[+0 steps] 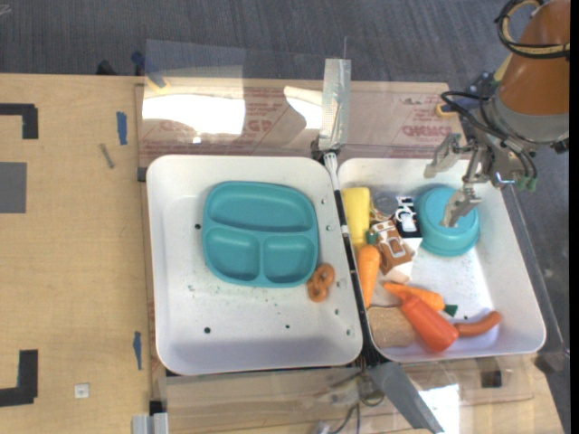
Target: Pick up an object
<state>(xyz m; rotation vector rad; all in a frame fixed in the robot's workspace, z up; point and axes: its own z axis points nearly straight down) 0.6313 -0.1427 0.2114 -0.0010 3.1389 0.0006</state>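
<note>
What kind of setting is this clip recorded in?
Probably a robot lab grasping bench: two white bins side by side hold toy food like a carrot and a teal divided plate, with the gripper above.

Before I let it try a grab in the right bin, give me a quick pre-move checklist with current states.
1. Gripper over the right bin: ok.
2. Target under it, the teal bowl: ok.
3. Fingers open enough: cannot tell.
4. Nothing held yet: cannot tell.
5. Room around the bowl: not ok on its left, small black and white items crowd it.
6. Teal tray in the left bin, out of the way: ok.
</note>
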